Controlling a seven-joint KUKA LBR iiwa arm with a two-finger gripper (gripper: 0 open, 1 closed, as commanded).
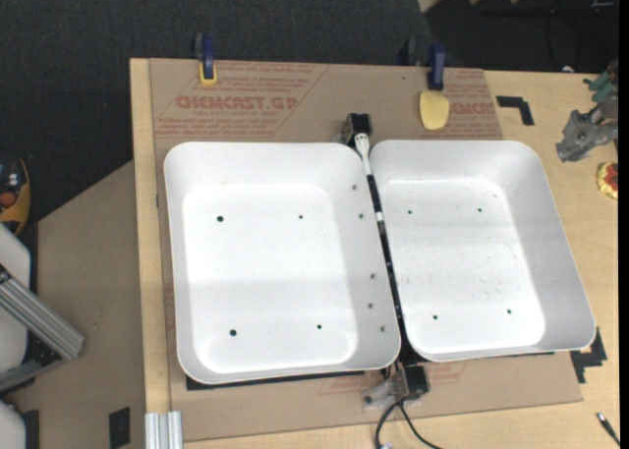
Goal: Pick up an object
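Observation:
Two shallow white bins sit side by side on the bench, the left bin [187, 241] and the right bin [550, 241]. Each floor shows plain white with a few small dark dots. A small yellow object [433, 110] lies on the brown board just behind the right bin. At the right edge of the bench lie a grey object [584, 133], a greenish one [602, 84] and a red and yellow one [610, 178], all partly cut off.
Blue clamps [204, 47] [436, 64] hold the brown board [256, 98] at the back. A black strip with a connector [358, 128] runs between the bins, and cables [398, 393] leave at the front. Metal framing [39, 319] stands at the left.

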